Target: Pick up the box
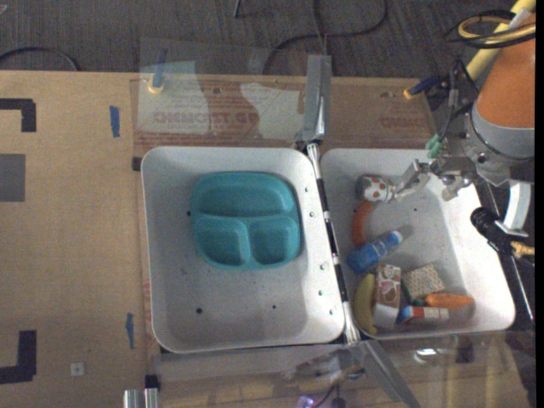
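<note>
We look down on a tan bench (68,253) with strips of blue tape, dark carpet and loose cables beyond it, and two shallow white bins side by side. The left bin (170,313) holds a teal plastic tray (245,219) with three moulded compartments, smooth and rounded at the corners.

The gripper (406,184) hangs over the far part of the right bin (497,308), its grey metal fingers close to a small can (374,188) lying on its side; nothing sits between them that we can see, and we cannot tell whether they are spread or closed. The box (388,286), a small printed carton with flat faces and square edges, lies well nearer the camera than the gripper, toward the bin's near edge. Beside it we see a yellow banana (364,303), a tan textured cracker-like block (422,279), an orange carrot (449,300) and a white tube (425,314). Between the gripper and the box lie a blue bottle (372,252) and a curved orange sausage shape (360,223).

We judge the task barely begun: the box rests untouched, so the approach, the grasp and the lift are all left. Its stiff flat sides should suit a pinch, though its neighbours crowd it.
</note>
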Tool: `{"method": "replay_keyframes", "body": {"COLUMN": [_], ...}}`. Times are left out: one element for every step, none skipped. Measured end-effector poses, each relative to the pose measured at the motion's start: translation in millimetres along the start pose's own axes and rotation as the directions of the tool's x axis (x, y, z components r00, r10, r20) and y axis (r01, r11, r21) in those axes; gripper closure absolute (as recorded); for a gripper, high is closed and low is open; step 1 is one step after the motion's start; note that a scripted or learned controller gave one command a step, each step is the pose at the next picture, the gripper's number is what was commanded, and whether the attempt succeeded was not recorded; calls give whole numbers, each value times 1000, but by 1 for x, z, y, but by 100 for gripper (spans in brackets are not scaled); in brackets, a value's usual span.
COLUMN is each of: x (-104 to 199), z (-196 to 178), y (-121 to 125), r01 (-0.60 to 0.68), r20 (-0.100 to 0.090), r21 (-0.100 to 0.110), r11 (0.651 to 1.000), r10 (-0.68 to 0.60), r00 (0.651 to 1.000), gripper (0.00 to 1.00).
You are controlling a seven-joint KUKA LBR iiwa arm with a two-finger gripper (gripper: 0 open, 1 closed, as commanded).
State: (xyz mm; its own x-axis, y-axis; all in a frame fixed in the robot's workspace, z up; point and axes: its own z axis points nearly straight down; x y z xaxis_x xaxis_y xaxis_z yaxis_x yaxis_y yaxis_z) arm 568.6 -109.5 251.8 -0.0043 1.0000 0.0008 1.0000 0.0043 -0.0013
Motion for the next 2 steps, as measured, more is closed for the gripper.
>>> {"method": "replay_keyframes", "body": {"x": [-17, -31], "z": [69, 163], "y": [-30, -9], "r01": [-122, 68], "r20": [0, 1], "r21": [0, -9], "r11": [993, 998], "r10": [122, -68], "r00": [993, 998], "gripper": [0, 0]}}
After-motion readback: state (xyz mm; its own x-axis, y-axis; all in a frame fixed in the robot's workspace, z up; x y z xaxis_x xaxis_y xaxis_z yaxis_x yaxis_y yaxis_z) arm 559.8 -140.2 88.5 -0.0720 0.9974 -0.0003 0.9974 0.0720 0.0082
